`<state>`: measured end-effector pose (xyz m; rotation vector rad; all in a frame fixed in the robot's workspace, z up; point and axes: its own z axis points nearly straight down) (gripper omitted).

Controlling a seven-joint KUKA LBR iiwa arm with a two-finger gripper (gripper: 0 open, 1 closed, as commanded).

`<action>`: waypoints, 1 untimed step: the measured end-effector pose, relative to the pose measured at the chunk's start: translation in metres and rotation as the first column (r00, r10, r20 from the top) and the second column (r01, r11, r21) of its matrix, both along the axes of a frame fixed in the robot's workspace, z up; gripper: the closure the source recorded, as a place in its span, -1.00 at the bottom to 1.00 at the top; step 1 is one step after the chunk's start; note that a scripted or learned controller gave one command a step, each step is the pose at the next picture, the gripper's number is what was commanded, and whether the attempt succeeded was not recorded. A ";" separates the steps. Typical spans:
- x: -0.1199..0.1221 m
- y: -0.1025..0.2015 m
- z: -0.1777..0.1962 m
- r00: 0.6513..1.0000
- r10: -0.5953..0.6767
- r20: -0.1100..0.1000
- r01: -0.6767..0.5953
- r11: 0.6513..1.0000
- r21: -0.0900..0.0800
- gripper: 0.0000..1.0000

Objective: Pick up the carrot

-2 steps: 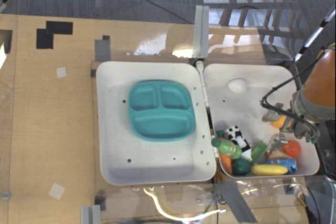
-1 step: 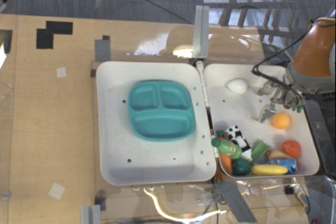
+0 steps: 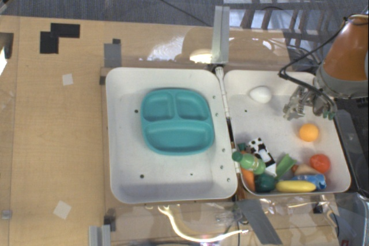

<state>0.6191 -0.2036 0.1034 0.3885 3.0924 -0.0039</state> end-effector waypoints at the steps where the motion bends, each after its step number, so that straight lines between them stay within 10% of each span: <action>1: 0.000 0.000 0.000 1.000 0.000 -0.001 0.000 1.000 0.000 -1.00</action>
